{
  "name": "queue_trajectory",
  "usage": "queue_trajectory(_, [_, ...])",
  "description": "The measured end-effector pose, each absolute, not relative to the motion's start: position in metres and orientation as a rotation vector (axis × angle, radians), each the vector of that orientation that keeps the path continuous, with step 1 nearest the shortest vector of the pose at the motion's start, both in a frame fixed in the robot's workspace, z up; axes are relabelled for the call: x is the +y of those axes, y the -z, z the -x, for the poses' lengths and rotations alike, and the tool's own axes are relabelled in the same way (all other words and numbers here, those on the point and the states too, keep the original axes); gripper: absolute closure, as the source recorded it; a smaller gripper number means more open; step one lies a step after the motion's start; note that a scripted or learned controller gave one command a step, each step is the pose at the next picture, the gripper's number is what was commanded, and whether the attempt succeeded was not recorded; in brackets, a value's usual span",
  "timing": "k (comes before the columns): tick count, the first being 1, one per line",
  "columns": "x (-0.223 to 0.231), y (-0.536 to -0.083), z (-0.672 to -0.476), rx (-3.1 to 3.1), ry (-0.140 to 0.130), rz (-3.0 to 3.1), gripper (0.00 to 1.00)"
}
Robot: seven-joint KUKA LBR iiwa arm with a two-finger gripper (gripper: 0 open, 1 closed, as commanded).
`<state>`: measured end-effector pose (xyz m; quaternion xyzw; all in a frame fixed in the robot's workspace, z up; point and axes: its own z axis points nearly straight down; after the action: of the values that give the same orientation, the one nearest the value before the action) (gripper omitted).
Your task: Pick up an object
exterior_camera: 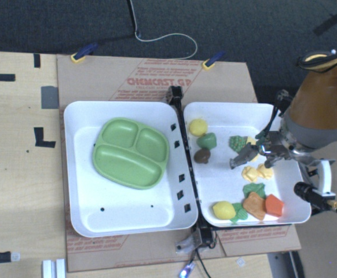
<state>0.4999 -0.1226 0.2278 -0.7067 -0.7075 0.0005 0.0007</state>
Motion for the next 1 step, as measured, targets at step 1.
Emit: queue_trajectory(1, [-0.122, -0.2376, -0.5, -2.222, -0.002, 2.217, 1.0])
